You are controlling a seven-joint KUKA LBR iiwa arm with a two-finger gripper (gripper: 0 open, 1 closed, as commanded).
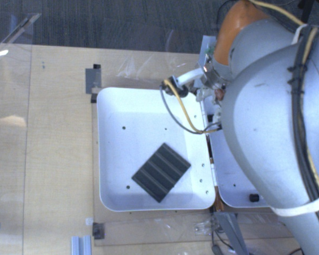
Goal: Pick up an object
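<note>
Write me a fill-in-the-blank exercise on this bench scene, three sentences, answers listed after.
1. The dark ribbed pad lies in the ____ of the two white bins as the camera sees them.
2. The band on the arm above its wrist is coloured ____.
3. A small black object sits near the front edge of the ____ bin.

Missing words: left; orange; right
</note>
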